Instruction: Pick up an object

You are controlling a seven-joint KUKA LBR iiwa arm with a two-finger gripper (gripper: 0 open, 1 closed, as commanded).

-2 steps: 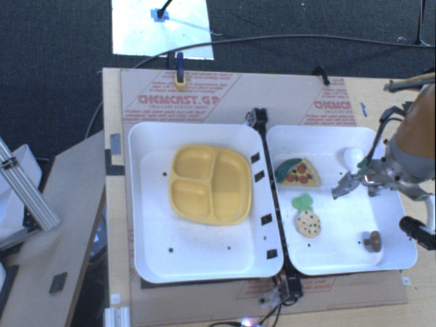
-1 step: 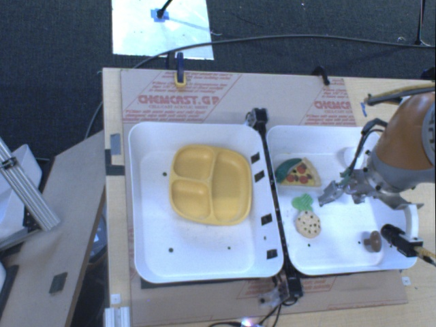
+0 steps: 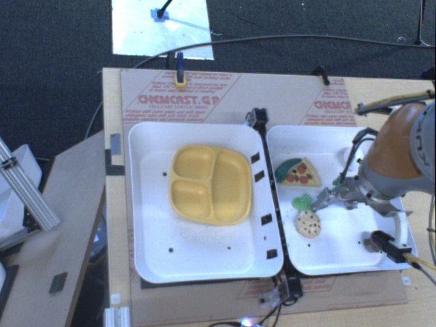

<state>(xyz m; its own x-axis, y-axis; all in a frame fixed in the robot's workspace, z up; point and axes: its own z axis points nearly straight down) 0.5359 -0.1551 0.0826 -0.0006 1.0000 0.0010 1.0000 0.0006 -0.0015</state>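
Note:
In the right bin [image 3: 340, 261] lie three toys. A pizza slice [image 3: 298, 172] with a green crust and red dots rests near the bin's left wall. Below it is a small green leafy piece [image 3: 302, 201], and just below that a tan cookie with dark dots [image 3: 308, 224]. My gripper [image 3: 325, 198] reaches in from the right and hangs low over the bin, its tip right beside the green piece's right edge and above the cookie. Nothing shows as held in it.
The left bin [image 3: 157, 251] holds a yellow divided plate [image 3: 210, 184] in its middle. A black hinge strip [image 3: 266, 182] separates the two bins. The arm's orange band and grey wrist [image 3: 395, 155] cover the right bin's right part.

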